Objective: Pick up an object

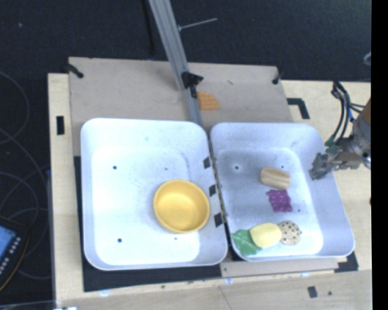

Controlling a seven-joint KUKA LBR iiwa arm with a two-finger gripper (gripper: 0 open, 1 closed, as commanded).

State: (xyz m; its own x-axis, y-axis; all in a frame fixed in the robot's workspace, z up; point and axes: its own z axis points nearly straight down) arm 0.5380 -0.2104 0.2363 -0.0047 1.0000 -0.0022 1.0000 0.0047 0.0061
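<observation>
Pick not started: gripper (318, 166) at right bin (333, 202) rim, fingers' state indeterminate; tan block (275, 177), purple piece (280, 201) lie untouched just left of it.

Readable text: none anywhere in the frame.
Handheld screen (0, 250), lower left of the frame: glows blue, its content too small to read.
Orange tag (207, 101), upper middle: no legible marking.

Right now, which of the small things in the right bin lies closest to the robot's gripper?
The tan roll. It lies highest in the right bin, nearest the gripper; the purple piece and the others sit lower.
</observation>
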